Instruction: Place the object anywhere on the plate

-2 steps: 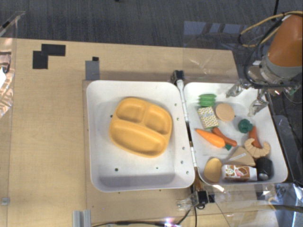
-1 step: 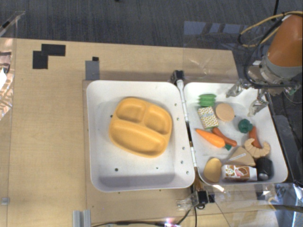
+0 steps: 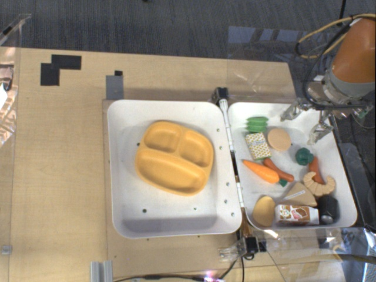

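A yellow plate (image 3: 175,157) with three compartments lies in the left white bin (image 3: 129,216), and nothing rests on it. My gripper (image 3: 305,121) hangs over the far end of the right bin (image 3: 346,187), its fingers (image 3: 289,111) spread open with nothing between them. Just in front of it lie a tan round disc (image 3: 279,139) and a small dark green piece (image 3: 303,155). Further left are a green item (image 3: 257,124) and a patterned box (image 3: 257,145). An orange carrot (image 3: 261,170) lies in the middle of that bin.
The near end of the right bin holds a croissant (image 3: 322,184), a labelled bottle (image 3: 295,214), a black object (image 3: 328,208) and a yellow scoop shape (image 3: 264,211). A ridge (image 3: 230,151) separates the two bins. Cables (image 3: 317,37) loop behind the arm.
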Robot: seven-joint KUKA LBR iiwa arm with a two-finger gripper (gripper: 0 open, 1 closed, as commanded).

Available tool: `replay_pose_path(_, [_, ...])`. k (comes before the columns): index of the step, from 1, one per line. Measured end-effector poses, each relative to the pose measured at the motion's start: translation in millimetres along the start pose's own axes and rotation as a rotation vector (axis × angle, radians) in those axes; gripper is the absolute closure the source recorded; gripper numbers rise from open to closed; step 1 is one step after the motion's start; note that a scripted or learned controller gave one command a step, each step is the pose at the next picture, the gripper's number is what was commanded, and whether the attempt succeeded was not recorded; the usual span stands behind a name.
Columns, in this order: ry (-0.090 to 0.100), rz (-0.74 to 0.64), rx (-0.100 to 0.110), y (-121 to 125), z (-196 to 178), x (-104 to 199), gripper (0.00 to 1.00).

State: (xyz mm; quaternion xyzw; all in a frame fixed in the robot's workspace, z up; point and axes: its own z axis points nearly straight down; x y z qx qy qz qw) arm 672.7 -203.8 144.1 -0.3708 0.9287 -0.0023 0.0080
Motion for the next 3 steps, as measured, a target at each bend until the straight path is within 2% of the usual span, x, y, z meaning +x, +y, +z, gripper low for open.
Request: replay_pose_path(3, [0.0,0.0,0.0,0.0,0.0,0.0,0.0])
